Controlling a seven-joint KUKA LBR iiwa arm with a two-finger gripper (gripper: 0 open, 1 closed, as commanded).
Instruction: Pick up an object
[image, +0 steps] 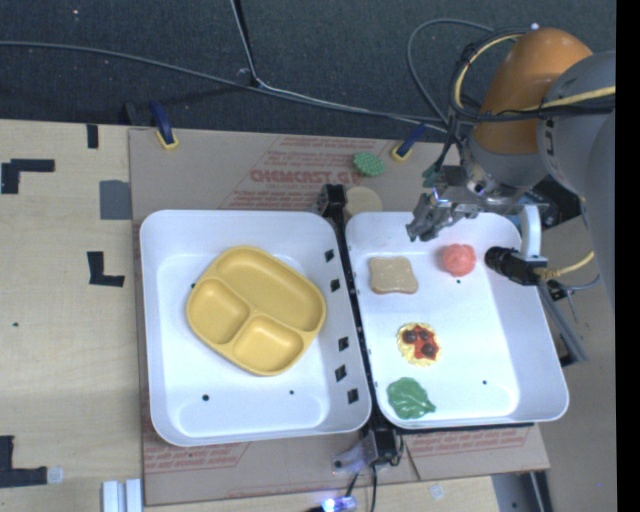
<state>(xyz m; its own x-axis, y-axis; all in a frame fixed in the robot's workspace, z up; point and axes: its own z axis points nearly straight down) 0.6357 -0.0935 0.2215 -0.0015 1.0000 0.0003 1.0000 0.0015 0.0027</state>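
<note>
The right white bin (520, 340) holds a tan toast slice (393, 276), a red ball-like piece (458, 259), a small yellow pizza piece with red spots (419, 343) and a green leafy piece (410, 399). My gripper (428, 222) hangs over the bin's far edge, above and between the toast and the red piece. Nothing shows between its dark fingers, and I cannot make out how far apart they stand.
The left bin (170, 390) carries a yellow divided plate (256, 309). A black divider strip (345, 300) runs between the bins. A green dotted piece (368, 162) lies on the cardboard behind the bins. Cables loop at the back, and the arm's bulk fills the upper right.
</note>
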